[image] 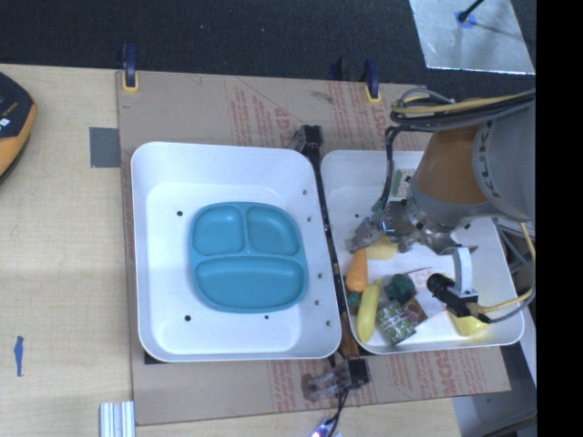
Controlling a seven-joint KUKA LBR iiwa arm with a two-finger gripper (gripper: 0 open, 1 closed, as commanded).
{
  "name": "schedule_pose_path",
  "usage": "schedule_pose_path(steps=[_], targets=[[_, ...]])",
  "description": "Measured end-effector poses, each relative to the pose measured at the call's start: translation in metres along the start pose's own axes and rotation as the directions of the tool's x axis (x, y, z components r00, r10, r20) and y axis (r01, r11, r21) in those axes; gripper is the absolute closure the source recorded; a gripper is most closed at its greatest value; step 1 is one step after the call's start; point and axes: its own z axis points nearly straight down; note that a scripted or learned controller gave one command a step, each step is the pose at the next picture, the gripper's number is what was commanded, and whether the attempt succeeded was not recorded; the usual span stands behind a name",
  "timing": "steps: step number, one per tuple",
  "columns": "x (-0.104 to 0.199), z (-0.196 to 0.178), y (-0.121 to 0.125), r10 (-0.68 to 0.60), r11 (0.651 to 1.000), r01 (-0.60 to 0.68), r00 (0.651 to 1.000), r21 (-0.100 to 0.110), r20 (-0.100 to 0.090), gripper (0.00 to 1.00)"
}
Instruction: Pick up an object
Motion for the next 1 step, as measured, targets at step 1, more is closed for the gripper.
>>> schedule_pose_path(steps=[1], targets=[[-0.0017, -0.0116, 0.0042, -0.001, 1.000, 0.001, 1.000, -0.007, 0.003, 1.00]])
